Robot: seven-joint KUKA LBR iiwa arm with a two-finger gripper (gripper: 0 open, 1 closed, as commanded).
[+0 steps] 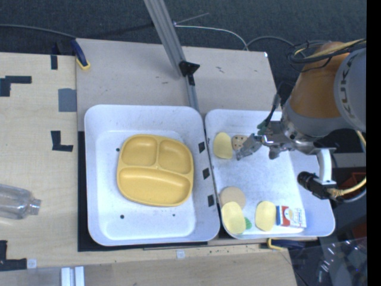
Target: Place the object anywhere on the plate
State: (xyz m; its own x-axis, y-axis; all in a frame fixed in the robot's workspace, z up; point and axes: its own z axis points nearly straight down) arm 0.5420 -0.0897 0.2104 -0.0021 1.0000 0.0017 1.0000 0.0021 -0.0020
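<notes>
Gripper [257, 145] low over right bin [271, 174], jaws spread wide, nothing between them. Nearest candidates: pale yellow piece [222, 145] near bin's left wall, small tan dotted block [239, 141] just beside it, close to fingertips. Yellow divided plate [156, 169] in left bin [101, 159], bare, well apart.

Risks, judged from here: closing between the two neighbours, pinching neither or knocking one into wall; rounded piece slipping out on lift; snagging on ridge between bins during transfer. Other yellow lumps [233, 218] and carton [290, 217] at front edge, clear of this.
</notes>
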